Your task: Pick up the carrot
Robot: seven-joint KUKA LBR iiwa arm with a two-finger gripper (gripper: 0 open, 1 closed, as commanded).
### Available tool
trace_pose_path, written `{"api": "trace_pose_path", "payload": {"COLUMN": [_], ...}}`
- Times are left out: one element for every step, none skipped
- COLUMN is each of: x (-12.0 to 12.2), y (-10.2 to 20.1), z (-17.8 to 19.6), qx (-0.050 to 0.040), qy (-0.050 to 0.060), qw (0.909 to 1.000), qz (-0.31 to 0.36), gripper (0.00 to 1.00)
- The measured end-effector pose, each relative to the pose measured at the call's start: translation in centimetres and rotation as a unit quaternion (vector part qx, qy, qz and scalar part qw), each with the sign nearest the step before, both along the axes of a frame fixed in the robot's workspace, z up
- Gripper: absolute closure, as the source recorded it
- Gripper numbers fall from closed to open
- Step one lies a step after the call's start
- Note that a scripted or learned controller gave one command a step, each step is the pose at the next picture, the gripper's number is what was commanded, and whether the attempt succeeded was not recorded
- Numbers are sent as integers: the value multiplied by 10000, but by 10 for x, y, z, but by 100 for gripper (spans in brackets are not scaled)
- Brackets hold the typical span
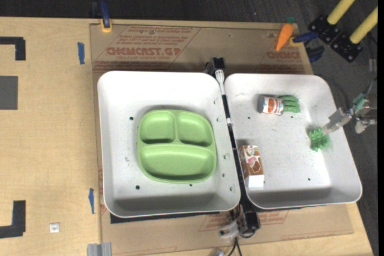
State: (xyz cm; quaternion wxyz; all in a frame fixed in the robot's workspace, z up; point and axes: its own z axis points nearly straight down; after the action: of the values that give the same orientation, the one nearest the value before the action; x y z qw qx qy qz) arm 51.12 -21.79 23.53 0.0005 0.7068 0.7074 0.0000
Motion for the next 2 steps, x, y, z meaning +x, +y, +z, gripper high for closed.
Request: {"api": "trace_pose_path", "payload": {"x": [35, 24], "y": [23, 60], "z": [208, 26], "qx": [-9, 5], "qy": [-13, 7], "qw": [9964, 9983], "qz": [848, 577], "gripper": [0, 0]}}
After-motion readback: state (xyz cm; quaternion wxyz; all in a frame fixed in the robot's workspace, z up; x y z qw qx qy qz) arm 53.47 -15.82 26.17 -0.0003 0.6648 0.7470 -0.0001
